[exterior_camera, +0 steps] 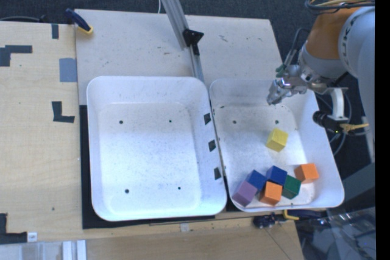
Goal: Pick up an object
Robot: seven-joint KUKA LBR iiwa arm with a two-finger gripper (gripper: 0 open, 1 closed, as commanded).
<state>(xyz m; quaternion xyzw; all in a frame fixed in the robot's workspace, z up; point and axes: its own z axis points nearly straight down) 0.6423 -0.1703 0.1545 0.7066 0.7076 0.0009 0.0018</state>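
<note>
A: White plastic, 2 shallow bins side by side on the surface [140,39]. The left bin [97,131] shows only dark specks; the right bin [256,91] has all the blocks. Why do they sit so low in it?

B: Likely the bin floor slopes toward the near rim, or they simply ended up there. 6 of them crowd the near corner: a purple block [245,192], a blue block [256,179], another blue block [276,175], an orange block [272,192], a green block [291,186] and a second orange block [308,172]. Several touch, which leaves little room to close around 1.

A: And the yellow block [277,139]?

B: It stands alone, well apart from the cluster, nearer the middle of the right bin. I judge it the easiest thing to pick up, with free space on every side.

A: Where is the gripper [280,93]?

B: Over the far part of the right bin, beyond the yellow block, reaching in from the right. Nothing is visible in the fingers, and how far apart they stand I cannot tell at this size.

A: So the pick is not yet done?

B: Every block lies in the bin, so no.
</note>
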